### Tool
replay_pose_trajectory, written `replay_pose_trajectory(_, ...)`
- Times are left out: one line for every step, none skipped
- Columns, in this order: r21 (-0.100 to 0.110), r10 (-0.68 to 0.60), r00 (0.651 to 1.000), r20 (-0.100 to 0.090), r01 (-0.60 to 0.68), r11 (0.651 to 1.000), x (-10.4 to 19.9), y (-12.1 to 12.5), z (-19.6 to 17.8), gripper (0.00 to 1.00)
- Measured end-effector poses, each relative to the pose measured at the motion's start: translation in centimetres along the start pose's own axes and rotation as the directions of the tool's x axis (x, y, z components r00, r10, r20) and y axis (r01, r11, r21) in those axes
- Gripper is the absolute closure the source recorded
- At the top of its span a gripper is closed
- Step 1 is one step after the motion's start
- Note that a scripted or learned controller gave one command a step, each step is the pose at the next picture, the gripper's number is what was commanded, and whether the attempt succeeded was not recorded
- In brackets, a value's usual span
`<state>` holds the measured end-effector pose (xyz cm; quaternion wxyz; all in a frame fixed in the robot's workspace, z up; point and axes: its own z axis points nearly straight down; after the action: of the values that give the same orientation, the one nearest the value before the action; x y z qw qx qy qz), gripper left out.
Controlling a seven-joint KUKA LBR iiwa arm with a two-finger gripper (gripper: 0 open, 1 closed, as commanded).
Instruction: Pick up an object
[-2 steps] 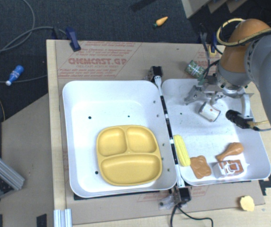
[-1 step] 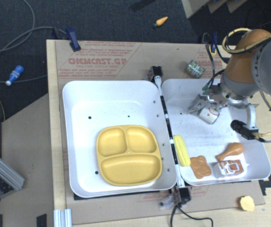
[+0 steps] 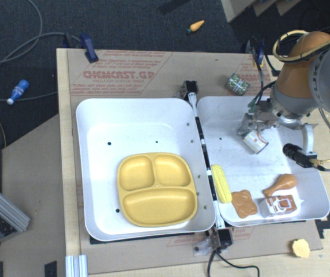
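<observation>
- Dark carpet all round, and the cardboard-topped bench point(image 3: 124, 74) carries two white bins side by side. The left bin point(image 3: 96, 131) has a yellow divided plate point(image 3: 156, 189) sitting in it.
- The landmark is the corn cob point(image 3: 220, 183), lying along the near-left wall of the right bin point(image 3: 222, 111).
- The gripper point(image 3: 255, 126) hangs up and to the right of the cob, right over a small white tub point(image 3: 257, 143) that looks tipped on its side. That tub is my pick for the target.
- How the jaws stand I cannot tell; the wrist hides them from this slant.
- Risk one: a tub on its side probably rolls. A squeeze that lands off-centre could squirt it out across the smooth bin floor.
- Risk two: if the gripper is only touching the top of the tub and not straddling it, a lift comes away with nothing.
- Risk three: a nudged tub could roll down towards the cluster right of the cob, made up of a brown biscuit point(image 3: 243, 203), a drumstick point(image 3: 281, 184) and a printed packet point(image 3: 281, 203). A regrasp there means crowded neighbours.
- A green can point(image 3: 237, 84) sits above the cob, outside the bin on the cardboard, so it shouldn't interfere.
</observation>
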<state>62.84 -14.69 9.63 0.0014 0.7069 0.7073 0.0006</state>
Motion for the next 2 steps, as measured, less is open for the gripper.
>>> replay_pose_trajectory(-0.005,-0.01,1.0,-0.006,0.01,1.0,10.8,-3.6,-9.5,1.0)
replay_pose_trajectory(-0.004,0.002,1.0,0.001,-0.002,1.0,7.8,-5.4,-14.2,1.0)
